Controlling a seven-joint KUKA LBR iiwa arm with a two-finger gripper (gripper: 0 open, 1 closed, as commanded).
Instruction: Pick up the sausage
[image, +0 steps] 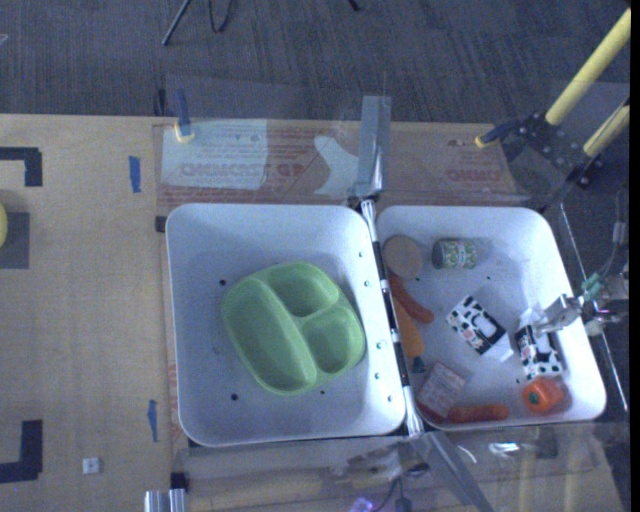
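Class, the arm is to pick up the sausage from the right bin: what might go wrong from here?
1. The sausage lies tight against the right bin's left wall, so a finger may strike the wall.
2. The claw sits at the opposite side, beside a black-and-white carton; moving off might nudge it.
3. A similar reddish piece lies near the front edge and could be grabbed instead.

Two white bins are seen side by side on the surface (80, 300). In the left bin (190, 250) a green divided plate (293, 327) is laid. In the right bin (520, 235) a sausage (411, 301) is seen by the left wall, with a tan disc (404, 255) just beyond it and a small can (457, 253) farther right. An orange item (543, 396) lies in the near right corner. The hand (550, 318) is seen at the right wall.
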